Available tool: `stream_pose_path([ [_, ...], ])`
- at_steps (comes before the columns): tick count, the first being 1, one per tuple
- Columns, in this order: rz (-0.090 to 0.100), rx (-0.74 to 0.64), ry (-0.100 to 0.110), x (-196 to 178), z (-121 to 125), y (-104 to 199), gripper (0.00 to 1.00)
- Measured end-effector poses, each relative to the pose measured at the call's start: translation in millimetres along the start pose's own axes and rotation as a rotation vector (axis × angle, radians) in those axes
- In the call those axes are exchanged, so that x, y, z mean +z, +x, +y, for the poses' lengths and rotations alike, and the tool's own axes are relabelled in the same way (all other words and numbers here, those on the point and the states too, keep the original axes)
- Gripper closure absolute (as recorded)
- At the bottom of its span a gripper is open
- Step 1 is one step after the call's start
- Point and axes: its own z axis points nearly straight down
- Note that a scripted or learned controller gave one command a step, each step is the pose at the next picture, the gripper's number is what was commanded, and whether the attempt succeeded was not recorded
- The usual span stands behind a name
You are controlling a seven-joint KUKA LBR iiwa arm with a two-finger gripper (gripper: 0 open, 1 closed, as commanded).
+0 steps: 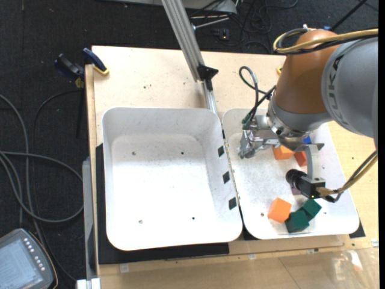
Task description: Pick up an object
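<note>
While the pincer (248,150) is hung low at the right bin's (260,230) ten o'clock, its state cannot be told; an orange block (279,210) is seen at six o'clock, green blocks (302,217) just beside it.

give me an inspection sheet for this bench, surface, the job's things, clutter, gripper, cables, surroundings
Surface: pale bench top bearing a left bin and a right bin side by side.
Job's things: orange block and green block near the right bin's front edge; another orange piece partly under the wrist.
Clutter: blue and yellow clamp at the bench's far left corner.
Gripper: gripper above the right bin's far half, nothing seen between its fingers.
Cables: black cable looping at the wrist; grey cables on the floor.
Surroundings: dark carpet, metal strut, pendant at bottom left.
</note>
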Motion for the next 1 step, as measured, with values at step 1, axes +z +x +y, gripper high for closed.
stream_pose_path([
  [1,0.001,-0.001,0.001,-1.8,-24.7,57.1,1.0],
])
